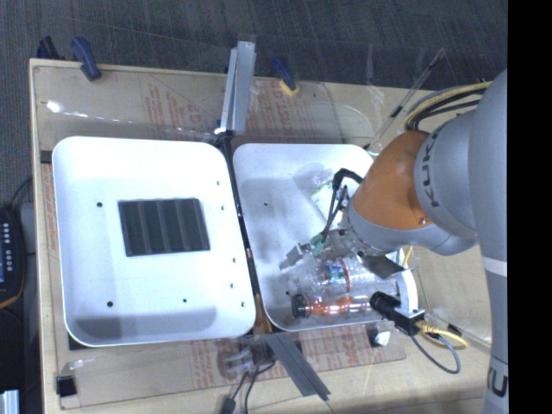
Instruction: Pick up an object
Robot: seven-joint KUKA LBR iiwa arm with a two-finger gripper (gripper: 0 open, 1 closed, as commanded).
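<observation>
My gripper [321,250] reaches down into the right bin [267,188], over its lower middle part. Its fingers are buried among clear plastic items, so their state is hidden. A clear plastic bottle [332,304] with a dark cap and orange tint lies on its side at the bin's front edge, just below the gripper. Another clear bottle [335,274] with a red and blue label lies right under the wrist. A crumpled clear wrapper [317,184] sits further back in the bin.
The left bin [86,231] holds a dark ribbed rectangular panel [164,226]. A metal divider bar [237,84] stands at the back between the bins. Blue clamps [84,57] hold the board's far edge. Cables [431,330] trail at the front right.
</observation>
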